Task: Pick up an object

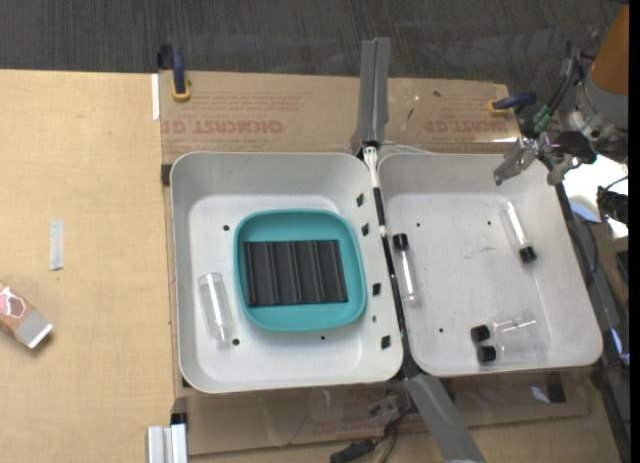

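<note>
I have the gripper (532, 156) poised at the right bin's (450, 336) far right corner, jaws spread and holding nothing, so I judge this the approach. The closest tube (518, 229) lies just below the jaws; next I must descend over it.

Both bins were white, the left bin (190, 201) and the right bin (450, 191) alike, on a pale tan wood-grain surface (80, 171) with brown cardboard (270, 116) printed in reddish lettering behind them. The left bin held a teal tray (245, 241) with a dark grey ribbed insert (296, 272) and a clear tube (214, 303); the right bin's clear tubes (517, 229) carried black caps, its white floor flecked with dark specks. The arm (612, 56) showed orange above grey, a blue-and-yellow clamp (175, 76) sat at the cardboard's edge, and the floor behind was dark grey carpet (300, 1).
</note>
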`<state>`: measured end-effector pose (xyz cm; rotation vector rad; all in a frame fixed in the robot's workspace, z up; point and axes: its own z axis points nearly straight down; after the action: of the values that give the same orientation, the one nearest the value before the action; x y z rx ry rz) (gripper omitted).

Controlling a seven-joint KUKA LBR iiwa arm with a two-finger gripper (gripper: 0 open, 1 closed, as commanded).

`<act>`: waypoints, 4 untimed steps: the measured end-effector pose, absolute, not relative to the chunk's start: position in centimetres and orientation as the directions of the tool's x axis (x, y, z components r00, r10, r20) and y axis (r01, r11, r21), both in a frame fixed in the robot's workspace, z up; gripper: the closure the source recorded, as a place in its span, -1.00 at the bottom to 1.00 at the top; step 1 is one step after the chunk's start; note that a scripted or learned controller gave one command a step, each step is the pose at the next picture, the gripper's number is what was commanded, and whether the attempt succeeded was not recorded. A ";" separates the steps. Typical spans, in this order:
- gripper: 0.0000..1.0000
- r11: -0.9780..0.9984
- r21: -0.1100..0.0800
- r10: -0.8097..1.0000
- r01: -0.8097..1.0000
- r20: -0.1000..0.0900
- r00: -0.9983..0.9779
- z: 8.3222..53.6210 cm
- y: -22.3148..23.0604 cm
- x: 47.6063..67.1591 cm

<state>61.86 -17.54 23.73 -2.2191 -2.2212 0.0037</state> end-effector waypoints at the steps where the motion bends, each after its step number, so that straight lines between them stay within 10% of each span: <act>1: -1.00 0.038 -0.001 0.999 0.999 0.000 -0.038 10.4 -21.4 65.5; 2: -1.00 0.017 -0.001 1.000 1.000 0.005 -0.017 9.2 -21.1 59.6; 3: 1.00 0.014 0.000 1.000 1.000 0.002 -0.014 10.1 -21.3 59.6; 4: 1.00 -0.033 -0.001 0.999 0.999 0.000 0.033 16.9 -9.5 63.8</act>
<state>63.77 -9.55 16.92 -2.2570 -2.1844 0.0016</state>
